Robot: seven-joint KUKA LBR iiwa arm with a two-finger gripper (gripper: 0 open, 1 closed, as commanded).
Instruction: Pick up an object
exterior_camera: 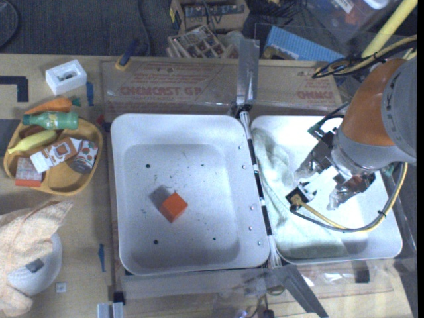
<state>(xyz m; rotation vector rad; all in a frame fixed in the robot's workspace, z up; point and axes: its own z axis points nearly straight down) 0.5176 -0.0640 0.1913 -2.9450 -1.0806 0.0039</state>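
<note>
An orange cube (175, 207) lies in the left white bin (132, 144), left of its middle, with a grey shadow beside it. A pale, crumpled cloth-like thing (271, 158) lies along the left side of the right bin (371, 247). My gripper (324, 181) hangs low over the middle of the right bin, just right of that pale thing and far from the cube. Nothing shows between its tips.
Left of the bins stands a yellow bowl (56, 181) of toy food, with a small white box (65, 75) behind it. A beige cloth (30, 230) lies at the lower left. A metal divider (248, 78) runs between the bins at the back.
</note>
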